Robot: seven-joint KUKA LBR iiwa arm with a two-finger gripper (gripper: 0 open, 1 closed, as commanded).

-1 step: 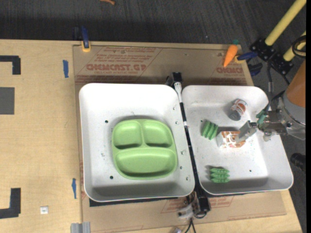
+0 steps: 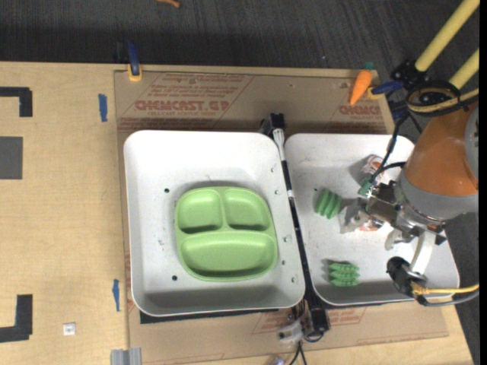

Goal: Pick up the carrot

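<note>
Brown cardboard bench carries 2 white bins, and the carrot lies outside them on the cardboard behind the right bin, likely light, stiff and smooth, best pinched across its thick middle, well apart from the gripper.

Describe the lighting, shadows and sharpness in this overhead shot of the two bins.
Camera view: even, soft light, with no harsh glare on the white bins. The green divided plate is fairly sharp and casts a soft shadow around its edge. The gripper is a bit muddled against the clutter at its tip. The floor at top is dark. The orange carrot on the bench looks slightly soft.
</note>
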